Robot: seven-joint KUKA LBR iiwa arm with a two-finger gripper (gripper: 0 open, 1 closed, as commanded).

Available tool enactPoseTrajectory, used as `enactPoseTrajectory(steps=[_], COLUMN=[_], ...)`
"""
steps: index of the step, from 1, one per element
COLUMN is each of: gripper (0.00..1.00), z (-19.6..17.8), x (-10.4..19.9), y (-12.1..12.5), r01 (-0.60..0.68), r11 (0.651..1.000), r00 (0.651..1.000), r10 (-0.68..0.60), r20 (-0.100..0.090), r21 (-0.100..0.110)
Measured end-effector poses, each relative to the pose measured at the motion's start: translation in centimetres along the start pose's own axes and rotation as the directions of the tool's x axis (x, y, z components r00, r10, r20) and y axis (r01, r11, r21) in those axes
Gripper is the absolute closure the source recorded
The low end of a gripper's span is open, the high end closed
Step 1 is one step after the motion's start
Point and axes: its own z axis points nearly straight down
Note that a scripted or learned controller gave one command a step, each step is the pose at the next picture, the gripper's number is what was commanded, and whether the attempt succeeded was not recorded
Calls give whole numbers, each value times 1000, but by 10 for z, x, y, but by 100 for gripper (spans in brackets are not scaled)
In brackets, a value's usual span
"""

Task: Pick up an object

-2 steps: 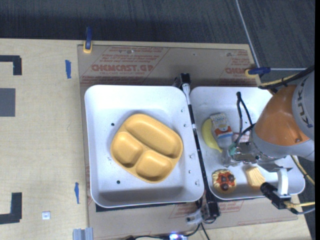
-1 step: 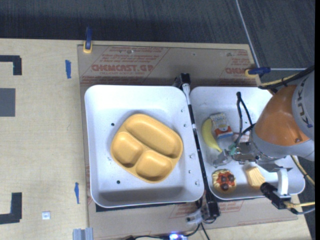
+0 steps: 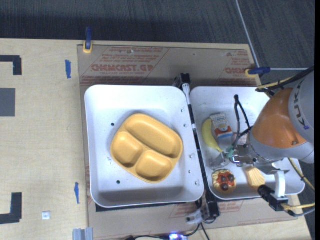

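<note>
Grey-and-orange arm (image 3: pixel 280 126) hangs low over right white bin (image 3: pixel 295 186), reaching in from bin's right edge. Gripper (image 3: pixel 235 154) sits mid-bin; can't tell whether the fingers are spread or closed, nothing visibly held. Yellow banana (image 3: pixel 210 135) lies just beside it toward left wall, long axis running far-to-near. Small white carton (image 3: pixel 221 125) at far side, round red-yellow item (image 3: pixel 224 180) at near edge, tan block (image 3: pixel 255 176) beside it. Yellow three-section plastic tray (image 3: pixel 145 147) fills left white bin (image 3: pixel 100 104). Banana likely closest target.
</note>
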Motion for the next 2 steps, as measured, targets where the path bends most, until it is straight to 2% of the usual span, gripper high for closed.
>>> enactPoseTrajectory(steps=[1,2], gripper=[100,0], z=[-11,-11], x=[0,0], y=[2,2], r01=[0,0], r11=[1000,1000], r00=[1000,1000], r10=[0,0], r20=[2,2], r21=[-6,-6])
